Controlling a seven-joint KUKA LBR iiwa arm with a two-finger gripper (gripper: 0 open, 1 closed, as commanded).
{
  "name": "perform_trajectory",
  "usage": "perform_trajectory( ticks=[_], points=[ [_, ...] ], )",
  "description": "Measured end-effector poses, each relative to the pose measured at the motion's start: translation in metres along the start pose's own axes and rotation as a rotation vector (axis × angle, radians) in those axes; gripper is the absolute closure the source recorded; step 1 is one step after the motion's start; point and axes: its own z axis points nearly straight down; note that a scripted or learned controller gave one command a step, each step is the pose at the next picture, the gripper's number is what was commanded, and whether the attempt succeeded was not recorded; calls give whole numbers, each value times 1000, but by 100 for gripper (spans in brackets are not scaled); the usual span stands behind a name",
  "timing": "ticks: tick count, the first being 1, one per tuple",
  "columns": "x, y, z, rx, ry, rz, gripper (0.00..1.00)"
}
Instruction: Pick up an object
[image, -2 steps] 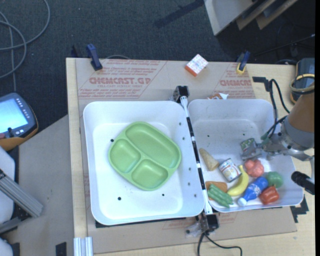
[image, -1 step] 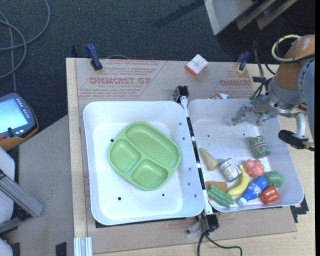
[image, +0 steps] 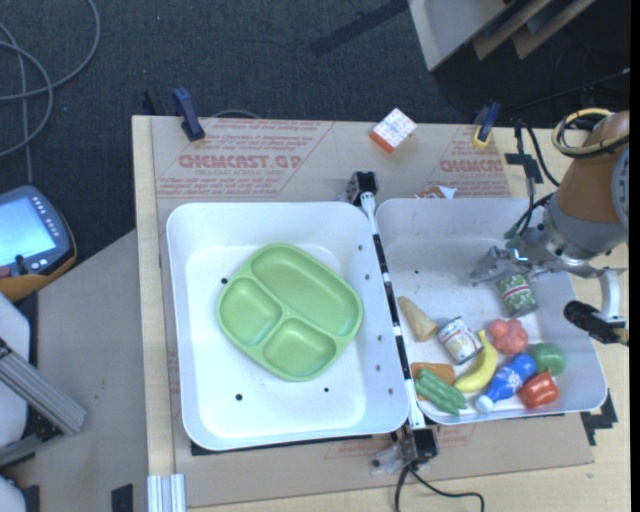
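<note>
Green can (image: 517, 293) under gripper (image: 503, 265), mid-bin

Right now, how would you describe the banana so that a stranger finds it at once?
Look in the right white bin, at the heap of toy food in its near corner. The banana lies in the middle of that heap, between a small can and a blue bottle. It is the only yellow, curved thing there.

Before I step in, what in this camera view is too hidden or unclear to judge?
- End effector: fingers too small and blurred; whether it grips the green patterned can just below is unclear.
- Arm: cut off by the right edge.
- Toy pile in the right bin: banana and blue bottle overlap neighbours, hiding their contacts.
- Small can: label unreadable.
</note>
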Motion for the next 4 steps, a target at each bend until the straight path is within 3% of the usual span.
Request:
perform_trajectory(
  ticks=[1,2,3,4],
  points=[
    [-1,3,-11,-7,-4,-3,100],
    [0,3,-10,-6,-4,-3,0],
    [12,-45,1,0,0,0,0],
    [2,-66,0,-3,-2,1,0]
  ],
)
